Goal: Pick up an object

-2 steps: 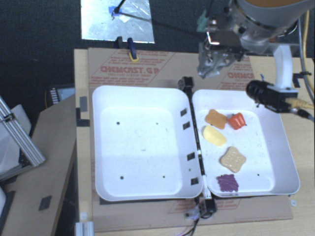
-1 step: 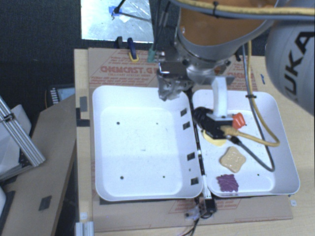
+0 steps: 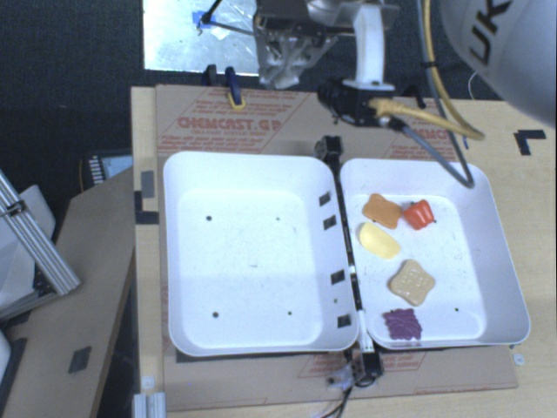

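Two white bins are seen side by side on the bench (image 3: pixel 104 233). The right bin (image 3: pixel 487 233) is taken as the landmark. Five small things are held in it, all in its left half, apart from one another or nearly so.

Nearest its far edge, an orange piece (image 3: pixel 381 210) is seen, rounded and soft in outline. Just to the right of that, a red piece (image 3: pixel 419 214) lies, smaller and blunt at one end. Below the orange piece, near the bin's left wall, a pale yellow oval (image 3: pixel 379 240) is set at a slant. Nearer the bin's middle, a tan square (image 3: pixel 411 282) with small dimples on its face is found. Close to the near wall, a purple cluster (image 3: pixel 402 323) with a bumpy surface is seen.

The left bin (image 3: pixel 248 251) is joined to the landmark along a black hinge strip (image 3: pixel 341 233).

The gripper (image 3: pixel 283 64) is held beyond the right bin's far edge, above the cardboard sheet (image 3: pixel 235 120), well apart from every piece. Whether its jaws are parted or closed cannot be told; nothing is seen between them.
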You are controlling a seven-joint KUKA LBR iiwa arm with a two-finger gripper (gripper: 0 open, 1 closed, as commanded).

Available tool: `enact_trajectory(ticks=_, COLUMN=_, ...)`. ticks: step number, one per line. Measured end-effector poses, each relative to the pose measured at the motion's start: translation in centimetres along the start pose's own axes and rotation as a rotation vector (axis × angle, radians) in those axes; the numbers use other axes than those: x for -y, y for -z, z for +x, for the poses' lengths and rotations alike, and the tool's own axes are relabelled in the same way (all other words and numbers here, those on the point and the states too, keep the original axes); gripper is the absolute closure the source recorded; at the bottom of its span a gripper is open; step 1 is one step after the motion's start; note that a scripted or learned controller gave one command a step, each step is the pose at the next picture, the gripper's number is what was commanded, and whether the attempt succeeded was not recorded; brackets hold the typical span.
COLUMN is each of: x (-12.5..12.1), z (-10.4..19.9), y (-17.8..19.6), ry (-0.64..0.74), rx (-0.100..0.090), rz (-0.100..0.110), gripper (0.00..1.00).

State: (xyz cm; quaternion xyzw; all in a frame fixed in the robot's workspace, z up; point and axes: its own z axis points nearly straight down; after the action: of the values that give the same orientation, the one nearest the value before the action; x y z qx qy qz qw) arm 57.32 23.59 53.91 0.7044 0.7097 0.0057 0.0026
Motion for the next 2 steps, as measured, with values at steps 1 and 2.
enact_trajectory(ticks=1, x=-0.5, z=-0.2, y=-0.4, ry=-0.006, rx=0.004, rz=0.009, gripper=1.00)
enact_trajectory(ticks=2, x=0.2, z=-0.4, y=-26.7, ry=-0.007, rx=0.010, rz=0.027, gripper=1.00)
